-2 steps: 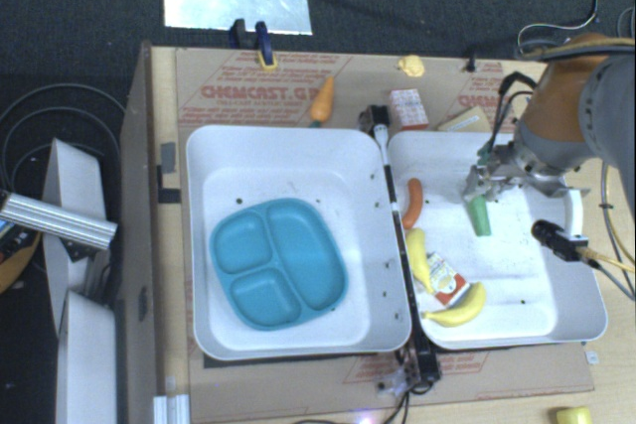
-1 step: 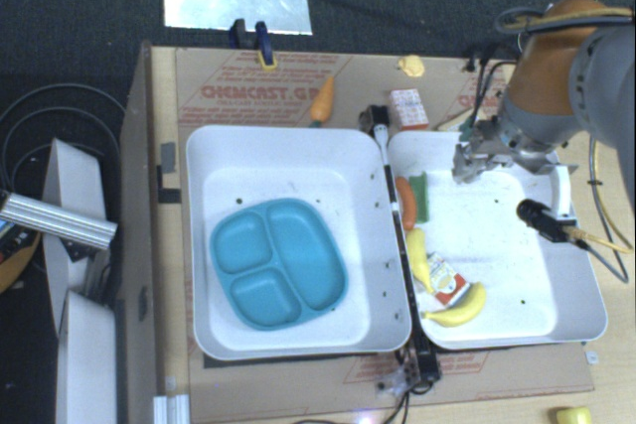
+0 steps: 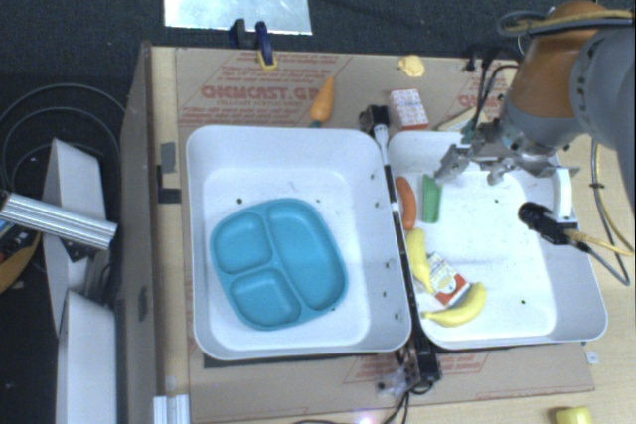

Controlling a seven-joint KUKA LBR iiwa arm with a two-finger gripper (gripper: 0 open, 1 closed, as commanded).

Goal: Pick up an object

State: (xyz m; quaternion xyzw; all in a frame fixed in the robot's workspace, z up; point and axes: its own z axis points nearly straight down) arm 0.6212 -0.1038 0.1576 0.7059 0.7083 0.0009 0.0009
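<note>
Objects lie in the right bin (image 3: 581, 313), below the gripper (image 3: 475, 162), whose spread fingers hold nothing. Left of the gripper stands a green block (image 3: 431, 199), with an orange carrot (image 3: 405, 202) beside it along the bin's left wall. Farther down are bananas (image 3: 449, 311), partly covered by a small packet (image 3: 448, 284) whose label is unreadable.

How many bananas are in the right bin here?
2. One banana lies along the right bin's left wall; the other banana curves near its front edge. A small packet overlaps them, so parts are hidden.
</note>
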